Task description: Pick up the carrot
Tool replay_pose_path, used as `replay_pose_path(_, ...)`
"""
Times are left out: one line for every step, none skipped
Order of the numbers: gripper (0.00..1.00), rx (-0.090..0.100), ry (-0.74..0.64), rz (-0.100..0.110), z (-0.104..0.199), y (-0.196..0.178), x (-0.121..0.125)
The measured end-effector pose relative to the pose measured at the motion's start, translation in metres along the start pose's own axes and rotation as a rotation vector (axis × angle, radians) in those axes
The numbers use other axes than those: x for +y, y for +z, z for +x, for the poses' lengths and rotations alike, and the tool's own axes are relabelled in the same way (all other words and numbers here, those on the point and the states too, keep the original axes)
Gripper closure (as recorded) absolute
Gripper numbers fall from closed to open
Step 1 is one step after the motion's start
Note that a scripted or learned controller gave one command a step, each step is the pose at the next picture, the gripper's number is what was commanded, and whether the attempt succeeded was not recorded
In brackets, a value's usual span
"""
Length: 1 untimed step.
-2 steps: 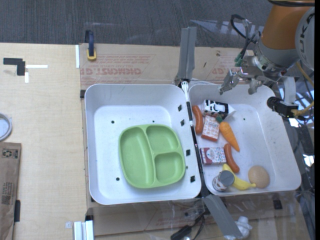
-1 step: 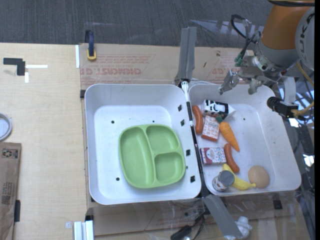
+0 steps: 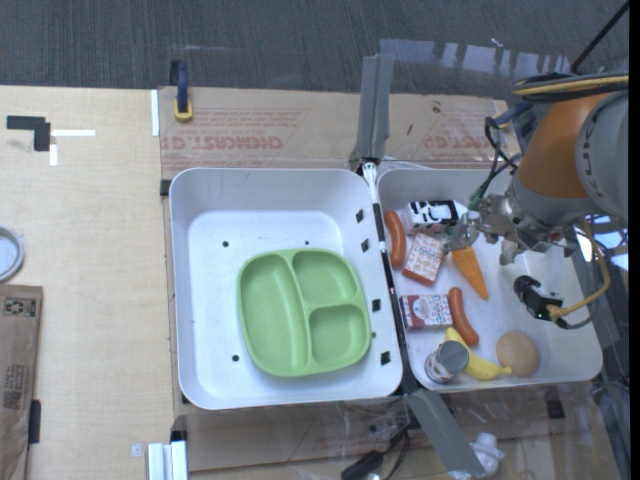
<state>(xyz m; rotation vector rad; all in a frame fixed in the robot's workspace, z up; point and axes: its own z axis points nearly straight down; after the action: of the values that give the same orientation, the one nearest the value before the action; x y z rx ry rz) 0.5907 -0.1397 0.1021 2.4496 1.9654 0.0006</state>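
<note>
The carrot (image 3: 471,272) lies in the right bin (image 3: 585,363), near its middle, thick end toward the back and tip pointing to the front right. My gripper (image 3: 470,232) hangs just over the carrot's thick end, at or very near it. The grey arm with its orange band (image 3: 560,153) comes in from the right and hides the bin's back right corner. Whether the gripper touches the carrot is unclear from this angle.
Around the carrot lie two sausages (image 3: 397,238) (image 3: 463,315), a red-and-white carton (image 3: 424,259), a red box (image 3: 425,311), a black-and-white pack (image 3: 433,211), a banana (image 3: 482,367), a can (image 3: 445,360) and a tan egg-shaped thing (image 3: 517,352). The left bin (image 3: 190,268) holds a green divided plate (image 3: 303,310).
</note>
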Motion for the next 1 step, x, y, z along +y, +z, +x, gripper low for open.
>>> replay_pose_path(1.0,0.0,0.005,0.003,-0.0008,-0.0079,-0.0006)
